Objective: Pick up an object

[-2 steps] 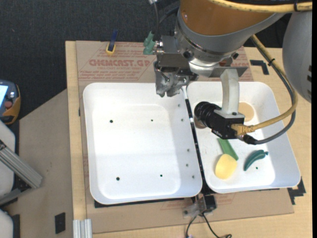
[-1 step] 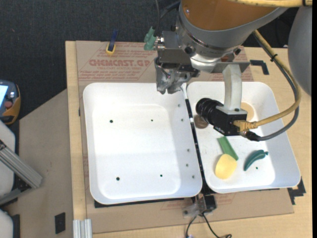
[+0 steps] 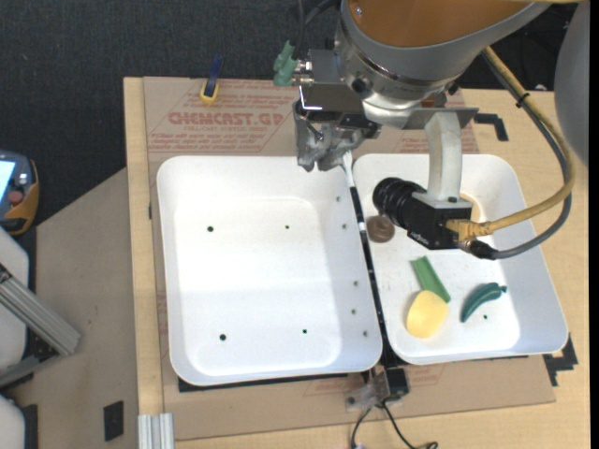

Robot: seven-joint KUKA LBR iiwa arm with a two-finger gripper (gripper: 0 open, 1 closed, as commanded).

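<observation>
Reaching in from the right, the grey arm with its orange band [image 3: 440, 7] hangs over the far edge of the two white bins, its gripper [image 3: 323, 152] poised just above the back rim where the bins meet. Whether the gripper is open or closed cannot be told from this angle, and nothing can be seen between its tips.

A left bin [image 3: 187, 251] sits beside the right bin [image 3: 538, 279], their inner walls touching along the middle. In the right bin, a yellow lemon-like object [image 3: 426, 315] lies near the front, touching the lower end of a flat green strip [image 3: 431, 278] that slants up and away from it. Just to the right, apart from both, rests a dark green pepper-shaped object [image 3: 481, 298]. A small brown round piece [image 3: 379, 228] sits against the bin's inner wall, beside a black cylindrical camera unit [image 3: 416, 212] mounted on a white bracket [image 3: 445, 162], with a yellow cable [image 3: 529, 213] running off to the right.

Both bins rest on a cardboard sheet [image 3: 225, 115] on the surface, printed in red letters.
</observation>
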